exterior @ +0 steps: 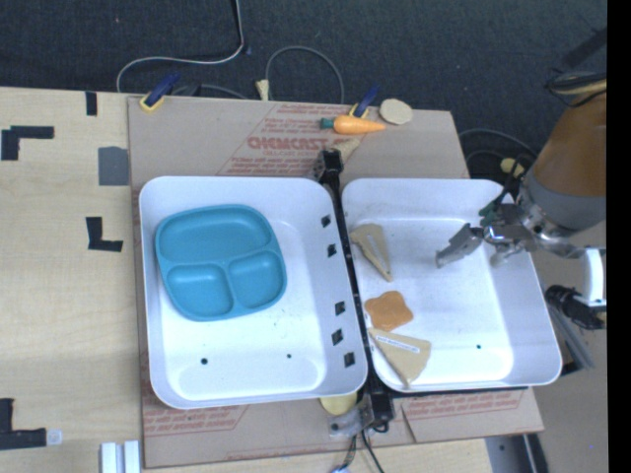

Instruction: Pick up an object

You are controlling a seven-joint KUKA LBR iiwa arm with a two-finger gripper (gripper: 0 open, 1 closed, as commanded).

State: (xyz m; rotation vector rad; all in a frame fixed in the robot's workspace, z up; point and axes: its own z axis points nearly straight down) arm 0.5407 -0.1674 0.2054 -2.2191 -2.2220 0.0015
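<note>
In the right bin, several small food-like toys lie along the left side: a tan wedge, an orange-brown flat piece and a beige slice at the front left corner. My gripper hangs over the right half of this bin, well to the right of the tan wedge. Its fingers are spread apart, one finger pointing left. Nothing sits between them.
The left bin holds a blue divided plate. A black clip strip runs between the bins. Behind the bins, a toy carrot and a beige disc lie on the cardboard. Cables trail across the dark floor at the back.
</note>
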